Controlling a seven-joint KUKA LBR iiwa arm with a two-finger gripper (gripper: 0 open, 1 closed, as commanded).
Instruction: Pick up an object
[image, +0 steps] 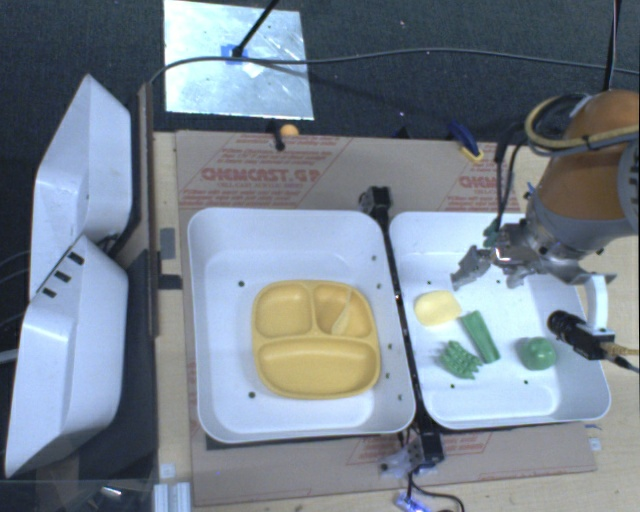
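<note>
Four small toys lay just below my pincer (487, 262); I couldn't tell its state. The yellow lump (436, 307) looked light, smooth; I'd pinch its sides.

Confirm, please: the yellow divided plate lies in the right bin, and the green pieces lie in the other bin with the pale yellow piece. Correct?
Not quite. The camera view shows the yellow divided plate in the left bin. The green pieces and the pale yellow piece lie in the other bin.
</note>
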